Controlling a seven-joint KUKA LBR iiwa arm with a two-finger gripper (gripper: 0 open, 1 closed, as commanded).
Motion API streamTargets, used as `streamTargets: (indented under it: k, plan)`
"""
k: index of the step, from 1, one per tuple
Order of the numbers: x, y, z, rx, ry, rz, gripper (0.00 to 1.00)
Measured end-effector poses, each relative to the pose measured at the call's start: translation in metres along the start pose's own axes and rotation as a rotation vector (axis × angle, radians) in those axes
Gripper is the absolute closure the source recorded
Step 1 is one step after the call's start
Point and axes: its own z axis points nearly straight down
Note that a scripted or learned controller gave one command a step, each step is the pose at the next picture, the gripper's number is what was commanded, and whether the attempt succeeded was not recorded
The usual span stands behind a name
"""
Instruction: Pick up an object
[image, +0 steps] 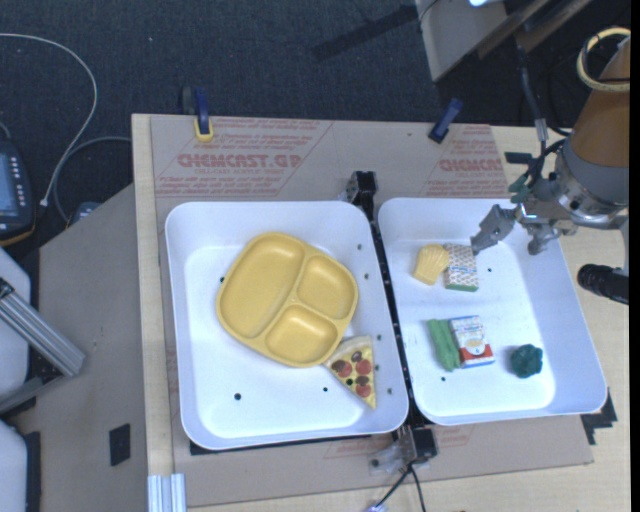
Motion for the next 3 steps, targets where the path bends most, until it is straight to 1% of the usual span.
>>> streamTargets:
  k: [1,2,3]
  plan:
    - [0.000,0.002,-0.007,-0.014,-0.002,-0.003,0.00]
    - [-0.007,0.003,0.052,-0.010,-0.001,-0.002,0.00]
    - [0.001,-0.004,0.111,-0.007,0.000,-0.002,0.00]
